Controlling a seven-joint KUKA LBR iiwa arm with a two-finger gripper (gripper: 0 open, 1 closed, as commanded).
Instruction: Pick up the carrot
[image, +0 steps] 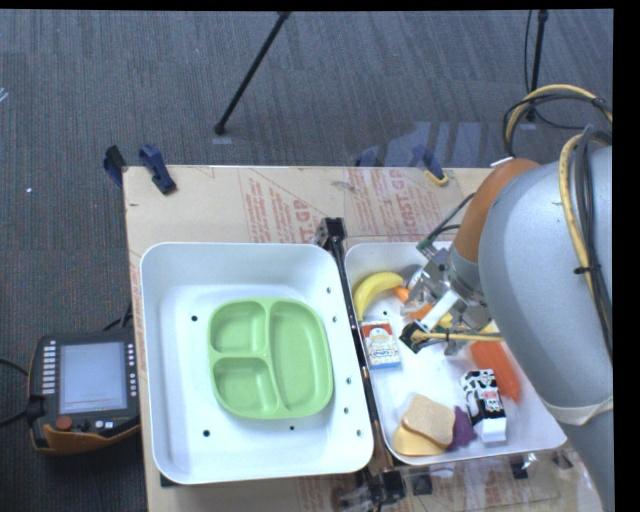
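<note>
The carrot (497, 368) is an orange tapered piece lying in the right bin (540, 428), near its right side, just above a cow-patterned milk carton (484, 402). My gripper (424, 300) hangs low over the upper middle of that bin, left of the carrot and beside a yellow banana (374, 290). The arm's grey body hides the carrot's upper right end. I see nothing held in the gripper.
The right bin also holds a small white and red box (381, 345), a bread slice (432, 419) on a yellow cheese slice (410, 441), and a purple piece (463, 427). A green divided plate (270, 357) lies in the left bin (170, 300).
</note>
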